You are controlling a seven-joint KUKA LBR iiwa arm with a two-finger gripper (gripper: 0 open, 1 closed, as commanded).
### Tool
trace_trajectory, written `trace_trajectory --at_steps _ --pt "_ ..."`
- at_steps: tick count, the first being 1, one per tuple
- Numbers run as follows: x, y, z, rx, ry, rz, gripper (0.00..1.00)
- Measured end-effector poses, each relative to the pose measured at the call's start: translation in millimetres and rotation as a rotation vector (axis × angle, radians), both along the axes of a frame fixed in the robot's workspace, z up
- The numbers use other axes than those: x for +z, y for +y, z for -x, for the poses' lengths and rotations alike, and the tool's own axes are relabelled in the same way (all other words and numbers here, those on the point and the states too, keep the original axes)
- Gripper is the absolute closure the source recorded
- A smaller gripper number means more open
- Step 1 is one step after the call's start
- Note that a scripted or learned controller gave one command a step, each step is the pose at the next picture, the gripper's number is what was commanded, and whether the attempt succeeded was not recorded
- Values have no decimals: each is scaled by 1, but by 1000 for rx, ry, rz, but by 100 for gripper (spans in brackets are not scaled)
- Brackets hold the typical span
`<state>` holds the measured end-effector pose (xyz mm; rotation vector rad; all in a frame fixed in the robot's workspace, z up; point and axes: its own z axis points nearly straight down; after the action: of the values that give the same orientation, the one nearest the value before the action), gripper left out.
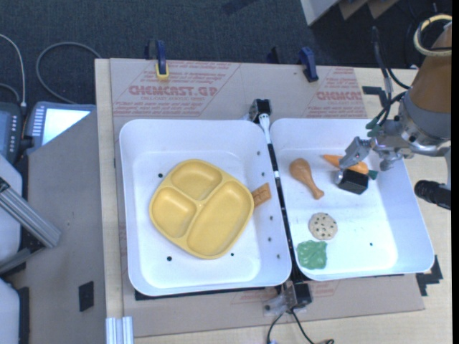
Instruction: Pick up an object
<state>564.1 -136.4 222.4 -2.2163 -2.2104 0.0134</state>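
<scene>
My gripper (369, 165) hangs low over the back of the right bin (401, 256), open, with its grey fingers (354, 151) spread to either side of an orange carrot-like piece (332, 160). A small black block (353, 183) lies just in front of it, touching the orange piece. Nothing sits between the fingers that I can make out. Left of the gripper lies a tan drumstick (306, 177). Nearer the front are a speckled cookie (323, 226) and a green leafy piece (312, 254).
The left bin (136, 192) holds a yellow divided plate (202, 208) and a small brown piece (260, 194) by the divider wall. The grey arm with its orange band (434, 84) comes in from the right, and cables run above the right bin.
</scene>
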Motion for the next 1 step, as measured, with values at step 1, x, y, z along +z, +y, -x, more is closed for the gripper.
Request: trace_trajectory --at_steps 1 --pt "8 0 -3 3 -14 2 0"
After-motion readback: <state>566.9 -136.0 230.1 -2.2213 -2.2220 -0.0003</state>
